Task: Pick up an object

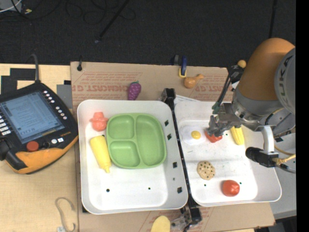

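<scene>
Camera view: your claw (214, 129) is down in the right bin (270, 190), directly over a small red object (213, 137) lying between the yellow piece (195, 135) and the corn (237, 135). How far it is open cannot be told, so confirm the red object sits between its tips before you lift straight up, clear of the corn.

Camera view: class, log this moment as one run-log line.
gripper | low in right bin | over red toy | grasp unconfirmed | cookie untouched
</scene>
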